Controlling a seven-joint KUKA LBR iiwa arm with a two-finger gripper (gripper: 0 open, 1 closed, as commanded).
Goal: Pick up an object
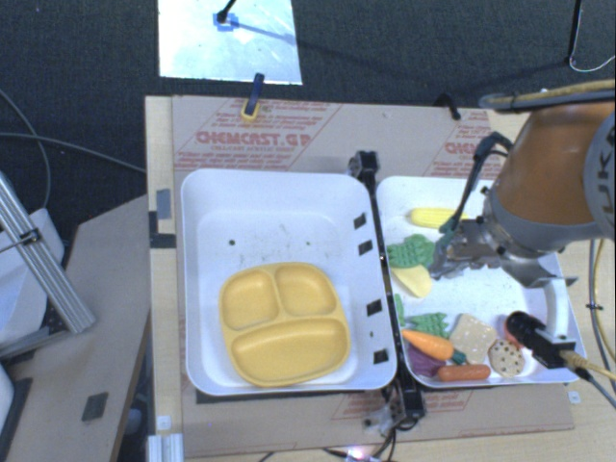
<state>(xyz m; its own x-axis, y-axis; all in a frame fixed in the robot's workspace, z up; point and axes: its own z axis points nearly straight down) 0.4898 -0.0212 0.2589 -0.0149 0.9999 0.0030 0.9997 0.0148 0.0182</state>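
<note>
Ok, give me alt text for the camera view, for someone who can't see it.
The grey-and-orange arm reaches from the right, its gripper low over toy food in the right bin, near a green piece. The left bin holds a yellow divided plate.

Bright even overhead light, glare on white bins (289, 200), slightly soft focus

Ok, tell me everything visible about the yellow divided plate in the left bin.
The yellow divided plate looks like matte plastic, with rounded corners and three compartments: two small ones at the far side and one long one at the near side. It lies flat, slightly rotated, on the left bin's floor towards the near wall. All three compartments look bare.
</note>
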